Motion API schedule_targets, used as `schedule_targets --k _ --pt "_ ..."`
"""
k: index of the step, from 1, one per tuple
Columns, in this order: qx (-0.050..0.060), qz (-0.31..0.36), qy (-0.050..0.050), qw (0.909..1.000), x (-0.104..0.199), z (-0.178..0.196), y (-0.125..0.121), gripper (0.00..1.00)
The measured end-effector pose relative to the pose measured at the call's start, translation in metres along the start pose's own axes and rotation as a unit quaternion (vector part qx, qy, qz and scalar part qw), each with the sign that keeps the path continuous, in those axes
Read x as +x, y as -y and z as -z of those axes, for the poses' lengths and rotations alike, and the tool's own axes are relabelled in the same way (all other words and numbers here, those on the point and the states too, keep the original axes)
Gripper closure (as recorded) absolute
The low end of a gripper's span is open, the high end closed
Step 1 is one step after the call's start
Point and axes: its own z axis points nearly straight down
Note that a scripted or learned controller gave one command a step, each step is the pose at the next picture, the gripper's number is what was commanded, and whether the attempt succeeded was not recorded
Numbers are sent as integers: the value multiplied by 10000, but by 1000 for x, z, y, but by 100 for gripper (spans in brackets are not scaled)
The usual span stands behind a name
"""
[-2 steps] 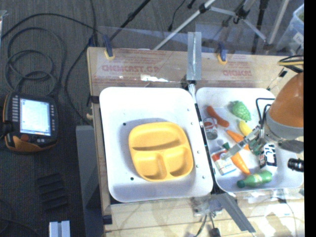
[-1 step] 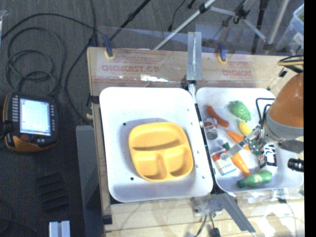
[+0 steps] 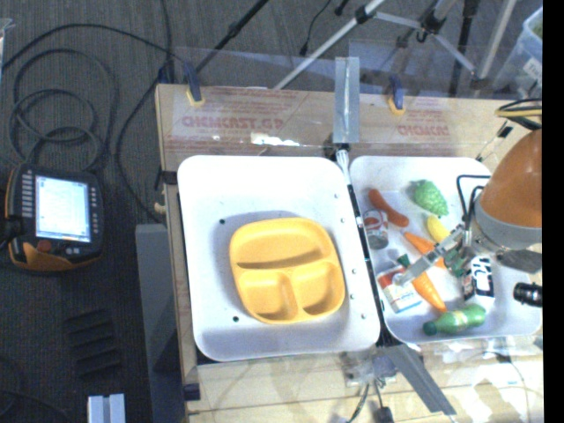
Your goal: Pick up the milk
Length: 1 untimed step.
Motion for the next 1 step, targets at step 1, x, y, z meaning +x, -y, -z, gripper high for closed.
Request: schedule_targets --k 1 --pt "0 0 0 10000 0 0 0 0"
